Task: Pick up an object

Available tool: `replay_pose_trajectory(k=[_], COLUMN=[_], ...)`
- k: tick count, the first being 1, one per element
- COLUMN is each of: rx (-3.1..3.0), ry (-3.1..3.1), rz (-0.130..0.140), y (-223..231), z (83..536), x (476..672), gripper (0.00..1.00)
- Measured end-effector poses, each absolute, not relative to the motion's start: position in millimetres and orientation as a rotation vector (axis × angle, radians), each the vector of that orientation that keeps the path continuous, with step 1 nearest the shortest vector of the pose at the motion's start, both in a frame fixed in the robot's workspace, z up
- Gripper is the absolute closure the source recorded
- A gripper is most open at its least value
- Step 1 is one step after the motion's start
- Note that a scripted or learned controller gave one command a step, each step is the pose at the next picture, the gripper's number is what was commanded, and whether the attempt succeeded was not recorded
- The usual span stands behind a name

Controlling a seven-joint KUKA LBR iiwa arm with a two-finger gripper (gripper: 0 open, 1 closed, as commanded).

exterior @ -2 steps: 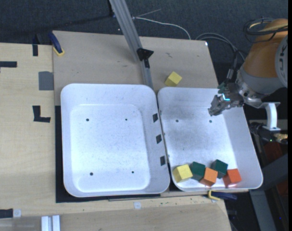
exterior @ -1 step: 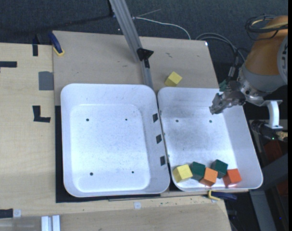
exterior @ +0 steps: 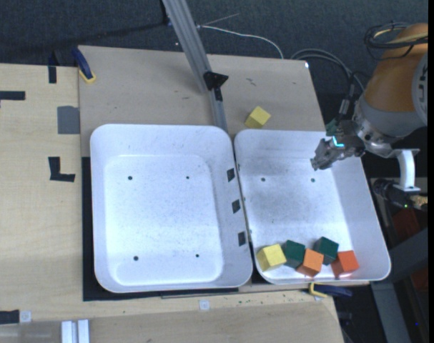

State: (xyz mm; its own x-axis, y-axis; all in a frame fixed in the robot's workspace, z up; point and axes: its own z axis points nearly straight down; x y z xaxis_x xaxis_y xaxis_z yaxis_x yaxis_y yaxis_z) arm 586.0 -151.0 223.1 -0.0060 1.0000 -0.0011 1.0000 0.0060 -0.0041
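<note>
Several small blocks lie bunched at the near edge of the right bin [exterior: 302, 191]: a yellow block [exterior: 272, 255], a dark green block [exterior: 294, 251], an orange block [exterior: 312, 261], a second green block [exterior: 327, 248] and a red-orange block [exterior: 344, 262]. My gripper [exterior: 323, 157] hangs over the far right part of that bin, well away from the blocks, pointing down and left. I see nothing between its tips. Their spread is too small and dark to read.
The left bin [exterior: 163, 206] sits beside the right one. A lone yellow block [exterior: 258, 117] rests on the bench behind the bins. A grey metal pole [exterior: 195, 45] slants in from the top. Cables trail at the upper right.
</note>
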Motion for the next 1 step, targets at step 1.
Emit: replay_pose_trajectory(k=[1], rx=[-2.212], ry=[-2.228], rz=[0.006], y=[-150.5], z=[233.0], x=[586.3], gripper=[1.00])
